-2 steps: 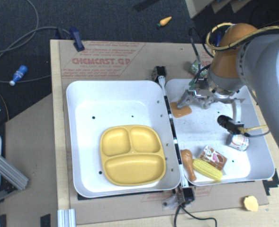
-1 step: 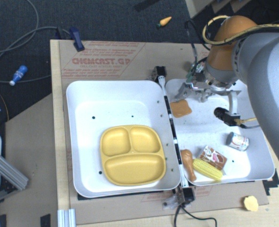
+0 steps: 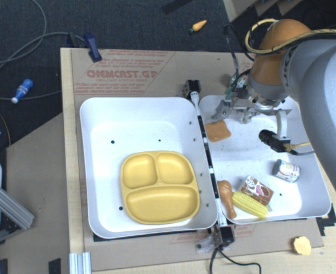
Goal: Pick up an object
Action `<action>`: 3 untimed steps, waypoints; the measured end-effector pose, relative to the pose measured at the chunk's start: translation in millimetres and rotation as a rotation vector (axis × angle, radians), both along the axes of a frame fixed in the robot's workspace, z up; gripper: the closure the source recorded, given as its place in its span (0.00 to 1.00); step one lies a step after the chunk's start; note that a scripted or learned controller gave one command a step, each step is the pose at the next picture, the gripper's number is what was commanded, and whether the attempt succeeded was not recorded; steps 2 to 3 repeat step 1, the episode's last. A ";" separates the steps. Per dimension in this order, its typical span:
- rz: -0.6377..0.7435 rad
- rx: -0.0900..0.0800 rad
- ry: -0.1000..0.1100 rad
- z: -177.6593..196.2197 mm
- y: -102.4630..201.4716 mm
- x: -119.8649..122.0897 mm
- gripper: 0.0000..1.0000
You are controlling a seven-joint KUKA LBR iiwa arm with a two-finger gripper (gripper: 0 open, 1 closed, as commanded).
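My gripper (image 3: 231, 117) hangs over the far left part of the right bin (image 3: 310, 207), its fingers spread open with nothing between them. A flat brown toast slice (image 3: 218, 131) lies just below and left of the fingertips, against the bin's left wall. Near the front of that bin lie an orange-brown sausage (image 3: 226, 198), a yellow corn cob (image 3: 250, 204) and a red-brown packet (image 3: 257, 190), close together. A small silver can (image 3: 286, 170) lies on its side to the right.
The left bin (image 3: 99, 124) holds a yellow divided plate (image 3: 159, 186). Outside the bins, a yellow piece (image 3: 302, 245) sits on the bench at front right, with a blue clamp (image 3: 92, 47) at the board's far corner. An orange bit (image 3: 198, 25) and a blue bottle (image 3: 23, 89) lie on the floor.
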State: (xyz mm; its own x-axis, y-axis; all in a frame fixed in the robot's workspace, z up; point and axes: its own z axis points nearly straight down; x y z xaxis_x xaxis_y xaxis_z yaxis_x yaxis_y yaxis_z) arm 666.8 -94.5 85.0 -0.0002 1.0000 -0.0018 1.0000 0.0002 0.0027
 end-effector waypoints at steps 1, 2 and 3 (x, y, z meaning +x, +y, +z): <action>0.001 0.000 0.001 0.0 0.8 0.0 0.00; 0.001 0.000 0.001 0.0 0.8 0.0 0.00; 0.001 0.000 0.001 0.0 0.8 0.0 0.00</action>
